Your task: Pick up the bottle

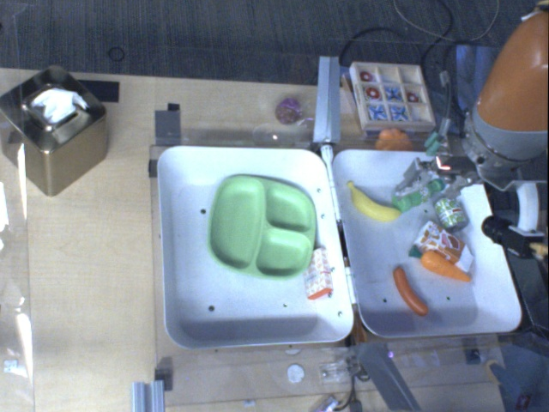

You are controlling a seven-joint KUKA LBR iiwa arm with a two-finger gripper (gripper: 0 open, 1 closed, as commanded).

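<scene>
The gripper [422, 177] hangs over the upper part of the right bin [377, 312], near its far edge, its metal fingers [410, 178] spread around the green bottle [413, 197], which lies beneath them just right of the banana; whether the fingers actually press on the bottle cannot be told from this slanted view. The grey arm [506, 144] with its orange band [519, 67] enters from the right side, above the bin's upper right corner. The banana [372, 205] lies in the upper left part of the right bin, close to the bottle. A small patterned can [449, 213] rests just right of the bottle, toward the bin's right side. Below it, a crumpled printed packet [440, 240] sits touching a carrot [446, 267], and a sausage [410, 290] lies nearer the bin's front edge, apart from the carrot. The left bin [184, 299] holds a green divided plate [262, 224] at its centre and a small red-and-white carton [319, 275] against its right wall. On the bench [86, 273], a tissue box [53, 131] stands at the far left corner, and a tic-tac-toe board [390, 95] lies beyond the right bin's far edge.
</scene>
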